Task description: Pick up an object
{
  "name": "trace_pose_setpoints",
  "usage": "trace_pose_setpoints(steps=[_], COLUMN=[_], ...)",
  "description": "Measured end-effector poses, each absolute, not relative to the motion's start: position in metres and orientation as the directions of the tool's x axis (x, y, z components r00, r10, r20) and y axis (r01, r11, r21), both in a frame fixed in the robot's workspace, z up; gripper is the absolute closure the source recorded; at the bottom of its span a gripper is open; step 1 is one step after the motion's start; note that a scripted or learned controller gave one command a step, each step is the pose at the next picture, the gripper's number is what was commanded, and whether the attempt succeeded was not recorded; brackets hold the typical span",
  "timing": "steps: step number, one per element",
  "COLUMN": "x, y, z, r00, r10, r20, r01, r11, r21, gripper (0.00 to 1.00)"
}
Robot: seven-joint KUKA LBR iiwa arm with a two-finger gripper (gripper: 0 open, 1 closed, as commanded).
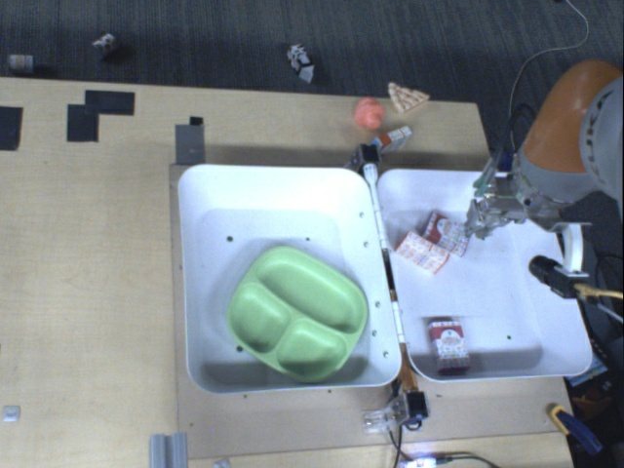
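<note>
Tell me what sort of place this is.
Probably a robotics lab's grasping test bench: a robot arm reaches over two white bins, small props lie inside them, and stray objects sit on the dark carpet.

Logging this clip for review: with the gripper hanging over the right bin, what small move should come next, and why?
Probably a short descent. The gripper sits at the right edge of the red-and-white packet in the right bin, with nothing seen between its fingers, so lowering onto the packet seems the likeliest next step.

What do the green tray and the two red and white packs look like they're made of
Green tray: likely moulded plastic, smooth, soft sheen, rounded compartments. Upper pack: probably printed paper or thin film, looks crumpled. Lower pack: likely printed card, boxy edges; too small to be sure.
</note>
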State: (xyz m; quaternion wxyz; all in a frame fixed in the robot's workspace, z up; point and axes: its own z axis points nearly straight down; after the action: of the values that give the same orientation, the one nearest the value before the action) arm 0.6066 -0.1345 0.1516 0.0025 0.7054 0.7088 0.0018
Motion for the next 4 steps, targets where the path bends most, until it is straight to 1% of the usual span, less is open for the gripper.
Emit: trace_pose_setpoints(steps=[1,2,3,4], x=[0.606,0.582,0.583,0.583], y=[-0.134,-0.110,-0.109,-0.109], z=[0.151,0.095,0.105,0.105], r00=[-0.005,-0.004,-0.007,-0.007], r10=[1.000,1.000,1.000,1.000], r20=[-0.001,-0.001,-0.001,-0.001], r01=[1.000,1.000,1.000,1.000], r11=[0.005,0.004,0.007,0.007], r21=[0.004,0.005,0.008,0.007], gripper=[0.00,0.00,1.00,0.00])
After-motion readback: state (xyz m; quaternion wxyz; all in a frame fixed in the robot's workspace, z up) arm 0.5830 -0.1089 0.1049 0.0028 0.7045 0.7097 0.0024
